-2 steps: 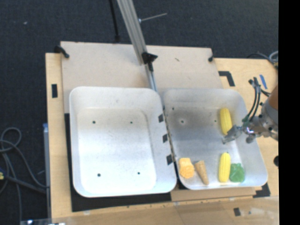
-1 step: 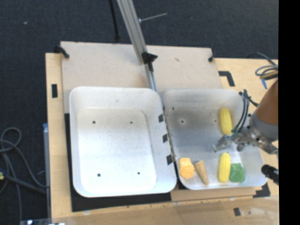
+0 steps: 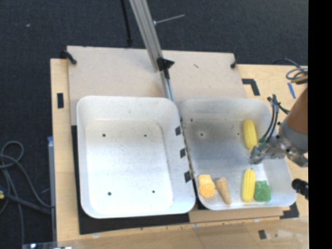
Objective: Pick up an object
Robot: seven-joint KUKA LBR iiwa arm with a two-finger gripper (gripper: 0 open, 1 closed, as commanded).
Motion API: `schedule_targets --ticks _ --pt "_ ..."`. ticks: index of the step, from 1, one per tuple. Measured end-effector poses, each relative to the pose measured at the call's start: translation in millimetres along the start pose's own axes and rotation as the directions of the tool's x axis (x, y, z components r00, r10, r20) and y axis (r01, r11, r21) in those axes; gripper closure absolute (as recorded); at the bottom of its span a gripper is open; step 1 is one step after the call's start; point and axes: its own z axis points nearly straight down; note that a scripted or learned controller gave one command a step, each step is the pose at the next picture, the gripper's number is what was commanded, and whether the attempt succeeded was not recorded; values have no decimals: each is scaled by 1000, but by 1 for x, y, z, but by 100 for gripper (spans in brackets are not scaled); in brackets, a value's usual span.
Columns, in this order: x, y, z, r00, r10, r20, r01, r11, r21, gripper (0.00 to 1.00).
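Note:
The right bin holds several small toys. An upright yellow corn cob lies near its right side. Along the front edge sit an orange-yellow block, a tan cone, a second yellow corn cob and a green piece. My gripper hangs over the right part of this bin, just below the upper corn cob and above the lower one. Nothing shows in its grasp.
The left bin stands beside the right one, with a raised divider between them. A slanted metal rail runs from the top down to the bins' junction. Cables hang by the arm's wrist at the right.

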Motion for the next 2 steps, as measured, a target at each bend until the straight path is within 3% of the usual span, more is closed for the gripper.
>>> schedule_targets --ticks 2 --pt "11 8 -122 1000 -10 2 10 1000 -4 100"
